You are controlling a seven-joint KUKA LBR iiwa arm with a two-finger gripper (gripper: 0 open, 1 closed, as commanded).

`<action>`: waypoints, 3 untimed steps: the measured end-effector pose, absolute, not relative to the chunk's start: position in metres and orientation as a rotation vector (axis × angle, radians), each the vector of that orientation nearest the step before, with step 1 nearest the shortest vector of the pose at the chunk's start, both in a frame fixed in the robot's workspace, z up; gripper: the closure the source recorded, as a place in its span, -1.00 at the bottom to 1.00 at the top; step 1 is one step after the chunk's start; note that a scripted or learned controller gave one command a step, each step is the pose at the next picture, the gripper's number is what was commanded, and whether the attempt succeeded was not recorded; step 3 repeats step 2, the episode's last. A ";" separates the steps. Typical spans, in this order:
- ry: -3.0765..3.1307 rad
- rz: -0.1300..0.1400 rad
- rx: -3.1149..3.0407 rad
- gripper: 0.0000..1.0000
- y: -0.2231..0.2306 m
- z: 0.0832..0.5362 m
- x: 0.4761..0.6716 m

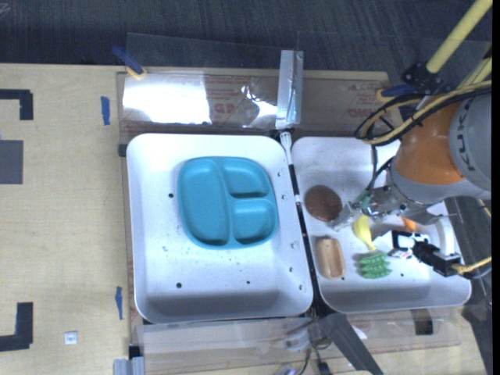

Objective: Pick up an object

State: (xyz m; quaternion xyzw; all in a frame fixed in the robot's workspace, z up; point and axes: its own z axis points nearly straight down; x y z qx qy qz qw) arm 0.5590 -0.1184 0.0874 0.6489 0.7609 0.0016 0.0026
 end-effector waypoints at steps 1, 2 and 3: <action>2.379 0.011 2.036 1.00 -0.119 0.099 0.561; 2.299 0.015 2.132 1.00 -0.038 0.190 0.600; 2.299 0.015 2.132 1.00 -0.038 0.190 0.600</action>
